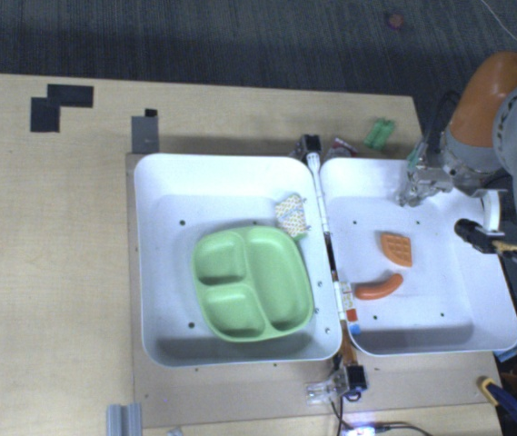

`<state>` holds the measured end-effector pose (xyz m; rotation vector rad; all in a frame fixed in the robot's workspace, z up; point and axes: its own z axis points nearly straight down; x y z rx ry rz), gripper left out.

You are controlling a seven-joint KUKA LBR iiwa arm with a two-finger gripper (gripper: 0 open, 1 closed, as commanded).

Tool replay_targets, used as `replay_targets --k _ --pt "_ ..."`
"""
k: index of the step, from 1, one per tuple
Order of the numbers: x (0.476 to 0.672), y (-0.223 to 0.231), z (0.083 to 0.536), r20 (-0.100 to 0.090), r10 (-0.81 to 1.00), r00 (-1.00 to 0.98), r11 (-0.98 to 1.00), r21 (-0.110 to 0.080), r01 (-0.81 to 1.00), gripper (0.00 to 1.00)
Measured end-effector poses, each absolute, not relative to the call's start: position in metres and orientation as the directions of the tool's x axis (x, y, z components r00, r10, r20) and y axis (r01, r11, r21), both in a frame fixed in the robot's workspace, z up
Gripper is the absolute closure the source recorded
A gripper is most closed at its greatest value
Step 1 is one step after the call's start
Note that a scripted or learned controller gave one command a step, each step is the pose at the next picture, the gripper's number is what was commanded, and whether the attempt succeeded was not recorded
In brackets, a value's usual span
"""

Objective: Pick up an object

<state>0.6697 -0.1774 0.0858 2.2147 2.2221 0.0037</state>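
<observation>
So the arm (512, 107) comes in over the right bin's (440, 330) far right corner, orange band up top, and the end effector (416, 187) hangs over the far part of that bin, close to the far wall. Can't tell whether it's apart or together, it's too small and cluttered there, and nothing visible is between its tips.

Right bin has two things on its floor: an orange waffle (397, 248) roughly mid-bin, and a sausage (378, 287) just nearer the front edge of the bench from it, lying close to the divider between the bins. They're near each other but apart. Both sit well clear of the end effector.

Left bin (163, 243) holds a green tray (252, 282) with three compartments, sitting a bit tilted. A small patterned cloth thing (292, 213) is at the tray's far right corner, up against the divider.

A green item (380, 133) lies on the bench (49, 271) behind the right bin.
</observation>
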Motion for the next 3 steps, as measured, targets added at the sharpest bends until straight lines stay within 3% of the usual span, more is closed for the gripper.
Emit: replay_targets --k 1,2,3 --pt "0.67 -0.206 0.12 -0.002 1.0 -0.003 0.003 0.006 1.0 1.0" --pt "0.67 -0.206 0.119 -0.001 1.0 -0.004 0.004 0.005 1.0 0.0" --pt "0.578 -0.137 0.086 0.0 1.0 -0.002 0.002 0.006 1.0 0.0"
